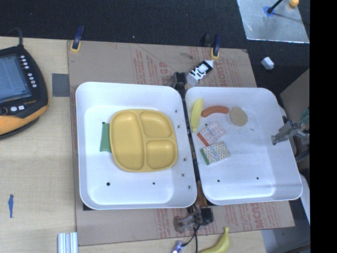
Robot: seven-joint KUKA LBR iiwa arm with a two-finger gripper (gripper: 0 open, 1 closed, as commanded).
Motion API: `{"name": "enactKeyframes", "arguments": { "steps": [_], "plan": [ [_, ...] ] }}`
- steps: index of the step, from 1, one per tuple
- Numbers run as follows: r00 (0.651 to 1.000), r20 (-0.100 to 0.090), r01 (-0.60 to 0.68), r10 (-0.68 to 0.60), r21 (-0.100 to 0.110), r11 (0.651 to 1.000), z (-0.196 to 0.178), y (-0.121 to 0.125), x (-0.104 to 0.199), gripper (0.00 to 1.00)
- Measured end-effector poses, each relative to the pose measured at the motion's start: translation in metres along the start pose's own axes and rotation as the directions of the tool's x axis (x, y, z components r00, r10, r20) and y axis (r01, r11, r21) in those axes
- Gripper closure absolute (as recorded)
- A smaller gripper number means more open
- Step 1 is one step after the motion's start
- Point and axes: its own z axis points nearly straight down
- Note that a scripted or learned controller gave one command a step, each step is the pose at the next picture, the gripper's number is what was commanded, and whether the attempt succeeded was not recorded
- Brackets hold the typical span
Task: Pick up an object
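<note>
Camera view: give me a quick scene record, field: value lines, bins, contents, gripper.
left bin: yellow divided tray with a green item tucked under its left edge
right bin: banana, sausage, tan round item, two small packets
item cluster: upper-left part of right bin
gripper: at right bin's right rim, apart from all items
outside bins: second banana at bench front edge; teach pendant at left

Two white bins (87,141) sit on brown cardboard (158,62) printed with faded red lettering. On the left bin lies a yellow tray (143,139) with a green block (105,137) just left of it. Right of the tray are a yellow banana (196,113), a red-orange sausage (215,110), a tan disc (238,116) and two speckled packets (215,153).
</note>
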Motion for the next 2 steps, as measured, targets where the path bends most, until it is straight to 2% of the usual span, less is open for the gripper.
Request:
{"name": "enactKeyframes", "arguments": {
  "steps": [1, 2],
  "plan": [
    [1.000, -0.001, 0.001, -0.001, 0.003, 1.000, 0.120, 0.007, -0.009, 0.00],
    [1.000, -0.001, 0.002, -0.002, 0.003, 1.000, 0.186, 0.037, -0.009, 0.00]
  ]
}}
